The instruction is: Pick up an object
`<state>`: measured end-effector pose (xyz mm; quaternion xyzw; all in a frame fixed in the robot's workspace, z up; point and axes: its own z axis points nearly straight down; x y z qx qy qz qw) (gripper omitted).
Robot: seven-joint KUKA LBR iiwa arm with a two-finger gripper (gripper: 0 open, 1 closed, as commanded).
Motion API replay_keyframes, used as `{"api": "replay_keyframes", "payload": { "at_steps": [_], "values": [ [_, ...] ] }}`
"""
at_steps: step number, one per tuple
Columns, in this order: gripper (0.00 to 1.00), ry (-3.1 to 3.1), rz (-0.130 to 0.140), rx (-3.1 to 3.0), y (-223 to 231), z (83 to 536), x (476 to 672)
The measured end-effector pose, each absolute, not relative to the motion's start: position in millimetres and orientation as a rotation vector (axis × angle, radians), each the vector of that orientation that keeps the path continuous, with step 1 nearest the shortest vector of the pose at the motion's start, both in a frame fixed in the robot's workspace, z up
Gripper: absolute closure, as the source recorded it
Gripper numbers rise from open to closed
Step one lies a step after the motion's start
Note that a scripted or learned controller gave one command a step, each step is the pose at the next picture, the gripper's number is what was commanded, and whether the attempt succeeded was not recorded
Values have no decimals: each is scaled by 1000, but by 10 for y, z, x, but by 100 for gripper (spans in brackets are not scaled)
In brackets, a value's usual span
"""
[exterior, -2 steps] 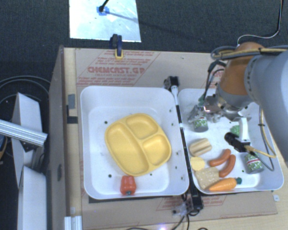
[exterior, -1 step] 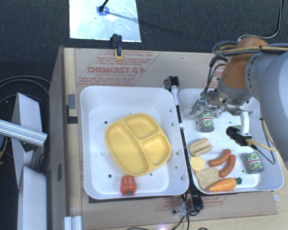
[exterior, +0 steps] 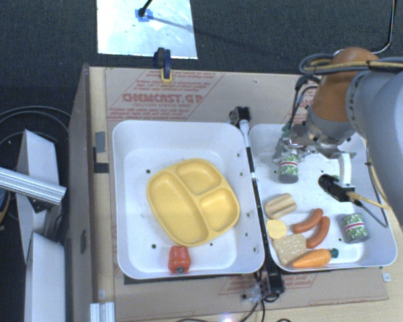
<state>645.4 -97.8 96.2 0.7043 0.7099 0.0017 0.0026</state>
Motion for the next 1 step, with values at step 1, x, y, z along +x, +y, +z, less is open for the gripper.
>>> {"api": "replay_keyframes", "payload": {
  "at_steps": [1],
  "values": [
    [100, 2226, 6, 2214, -180, 1854, 5952]
  ]
}}
